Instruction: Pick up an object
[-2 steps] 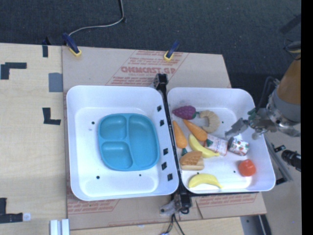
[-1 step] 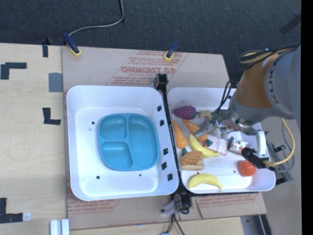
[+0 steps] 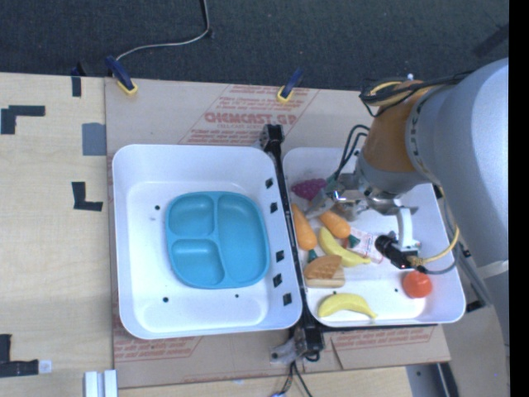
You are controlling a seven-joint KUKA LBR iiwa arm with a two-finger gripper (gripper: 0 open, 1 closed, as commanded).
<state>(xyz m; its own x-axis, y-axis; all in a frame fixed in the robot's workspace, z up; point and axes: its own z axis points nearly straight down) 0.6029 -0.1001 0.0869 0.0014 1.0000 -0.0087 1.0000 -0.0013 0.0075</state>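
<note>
- Nearest the camera, at the front of the right bin point(image 3: 450, 308), a yellow banana point(image 3: 345, 305) is seen lying on its side, with an orange-red round fruit point(image 3: 418, 284) well to its right.
- Just behind the banana, a tan bread-like piece point(image 3: 325, 270) is found beside a second banana point(image 3: 337, 247), which touches a small printed packet point(image 3: 364, 245).
- Further back, two orange carrot-like pieces point(image 3: 304, 231) are piled near the divider, and a purple bunch of grapes point(image 3: 307, 190) lies at the rear.
- The gripper point(image 3: 340, 198) is lowered over this pile, just above the upper carrot-like piece; whether it is apart or together cannot be told, and nothing can be seen between it.
- The step in hand is judged to be the descent to a grasp; a close on one piece and a straight lift would be called for next, with crowding a likely cause of a slip.
- In the left bin point(image 3: 132, 172), a blue divided plate point(image 3: 218, 239) is left untouched on the worktop point(image 3: 50, 246).
</note>
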